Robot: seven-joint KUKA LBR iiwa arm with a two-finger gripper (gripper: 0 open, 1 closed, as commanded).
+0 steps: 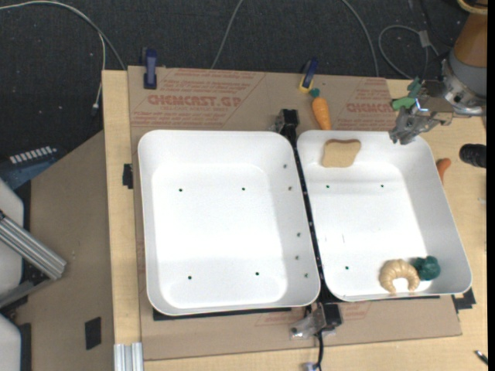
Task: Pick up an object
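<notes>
The gripper (404, 132) is seen above the far right corner of the right bin (441, 207); whether the jaws are open cannot be told, and nothing is seen held. The bread slice (340, 153) lies near, at the far wall. The jaws should be lowered straight over it, clear of the rim.

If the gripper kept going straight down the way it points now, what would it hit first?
Probably the far right corner rim of the right bin, or bare floor just inside it. The gripper hangs above that corner, well right of the toast slice. Height is hard to judge from this slanted view.
</notes>
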